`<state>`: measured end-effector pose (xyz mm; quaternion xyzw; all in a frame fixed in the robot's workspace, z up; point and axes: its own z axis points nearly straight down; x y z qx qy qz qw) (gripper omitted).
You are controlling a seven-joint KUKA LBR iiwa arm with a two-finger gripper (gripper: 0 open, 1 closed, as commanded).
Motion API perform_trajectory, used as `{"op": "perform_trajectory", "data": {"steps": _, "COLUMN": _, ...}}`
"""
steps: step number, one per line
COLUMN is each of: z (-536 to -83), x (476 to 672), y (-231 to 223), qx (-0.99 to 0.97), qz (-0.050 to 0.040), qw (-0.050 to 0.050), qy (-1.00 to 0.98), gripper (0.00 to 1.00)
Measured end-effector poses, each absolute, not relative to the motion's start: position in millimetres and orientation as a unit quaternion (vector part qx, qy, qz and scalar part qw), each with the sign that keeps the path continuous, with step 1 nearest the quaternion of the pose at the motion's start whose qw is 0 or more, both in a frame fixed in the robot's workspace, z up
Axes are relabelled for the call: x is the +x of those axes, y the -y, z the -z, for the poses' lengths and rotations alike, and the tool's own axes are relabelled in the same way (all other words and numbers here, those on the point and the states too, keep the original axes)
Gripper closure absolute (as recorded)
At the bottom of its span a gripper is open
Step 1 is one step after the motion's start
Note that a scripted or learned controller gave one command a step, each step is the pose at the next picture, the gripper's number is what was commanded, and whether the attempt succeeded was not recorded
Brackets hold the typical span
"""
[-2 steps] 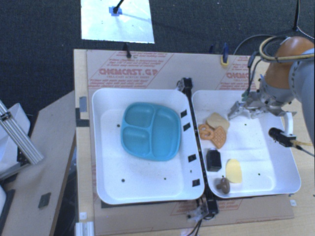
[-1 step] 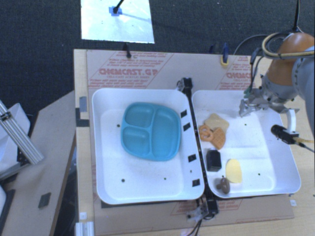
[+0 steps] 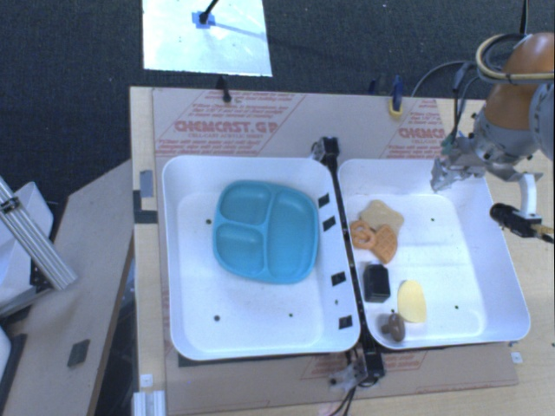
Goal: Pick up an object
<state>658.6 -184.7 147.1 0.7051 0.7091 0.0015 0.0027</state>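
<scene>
1. Nearest the camera, in the right bin [image 3: 486, 323], a small brown lump [image 3: 395, 326] lies by the front rim, just beside a pale yellow oval piece [image 3: 412, 302].
2. Just behind them sits a small black block [image 3: 376, 282], close to the divider where the two bins meet.
3. Further back, an orange pretzel-like piece [image 3: 375, 238] touches a tan flat piece [image 3: 382, 214]; together these form a loose column down the right bin's left side.
4. The left bin [image 3: 195, 319] holds a blue compartment plate [image 3: 265, 231], lying flat near its middle, well apart from the small objects.
5. Black tape marks [image 3: 334, 251] run along the shared rim between the bins.
6. The gripper [image 3: 444, 177] hangs over the right bin's far corner, above bare white floor, with nothing seen between its fingers; whether they are spread or closed cannot be told.
7. The objects all lie to the left of and nearer than the gripper; the tan piece is the closest to it, yet still apart, and nothing stands between them.
8. The grey arm [image 3: 512, 94] with its orange band reaches in from the right, cables looping behind it.
9. The bins rest on a protective-film-covered board [image 3: 260, 120] on a wooden bench [image 3: 95, 232].
10. Beyond it lies dark carpet with a pale square sheet [image 3: 208, 24].
</scene>
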Motion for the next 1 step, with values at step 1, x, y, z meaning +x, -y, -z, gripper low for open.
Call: {"op": "perform_trajectory", "data": {"steps": 1, "z": -198.2, "x": 651.8, "y": 189.5, "qx": 0.707, "qz": -0.0016, "qw": 0.003, "qy": -0.708, "gripper": 1.00}}
